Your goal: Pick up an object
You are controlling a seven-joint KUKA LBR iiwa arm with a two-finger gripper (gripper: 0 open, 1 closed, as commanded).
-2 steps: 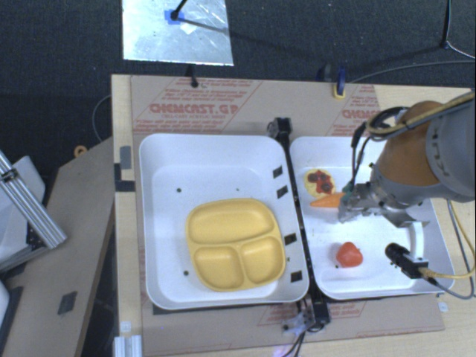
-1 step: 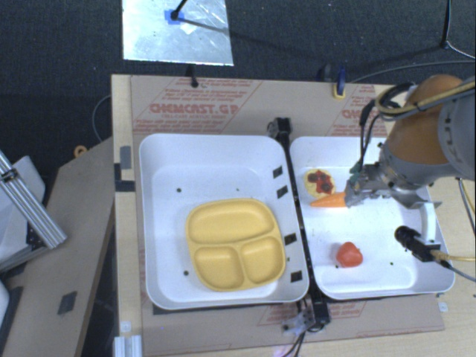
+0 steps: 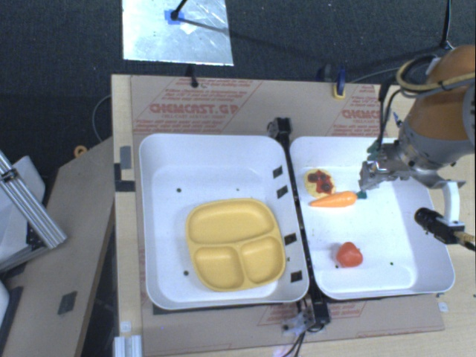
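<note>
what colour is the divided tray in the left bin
Pale yellow; the divided tray shows plainly in the camera view, lying in the left bin.

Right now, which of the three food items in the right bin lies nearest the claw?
The orange carrot: its right tip sits just below the claw. The small pizza slice lies farther left, the red tomato well below.

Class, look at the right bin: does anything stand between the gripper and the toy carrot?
Nothing visible does. The gripper hovers just above the carrot's green-tipped right end; the pizza slice and tomato lie off to the sides.
</note>
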